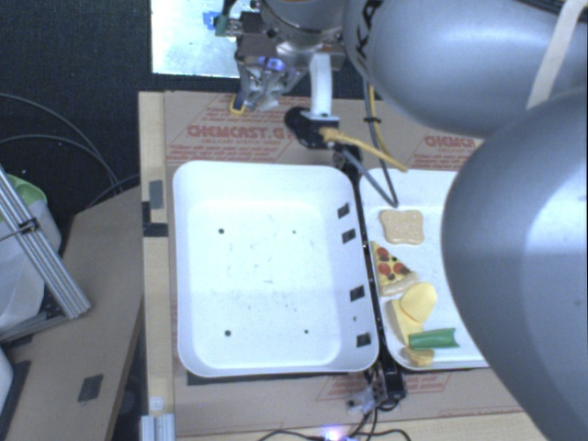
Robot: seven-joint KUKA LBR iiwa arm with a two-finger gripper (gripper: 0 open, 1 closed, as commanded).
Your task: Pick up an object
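My gripper [258, 87] hangs high over the cardboard behind the left bin [193, 200], near its back edge. A small yellow bit [237, 108] shows at the gripper's lower tip; I cannot tell what it is. The toys lie in the right bin [432, 186]: a tan toast slice [401, 226], a pizza slice [392, 270], a pale yellow piece [419, 302], a green piece [433, 338] and a small yellow piece [420, 357] under it. The arm's grey body covers most of the right bin.
A black divider with clips [363, 265] runs between the bins. A yellow cable [367, 150] and a black connector [308, 129] hang from the wrist over the back rim. Metal frame rails [41, 265] stand at the left, off the bench.
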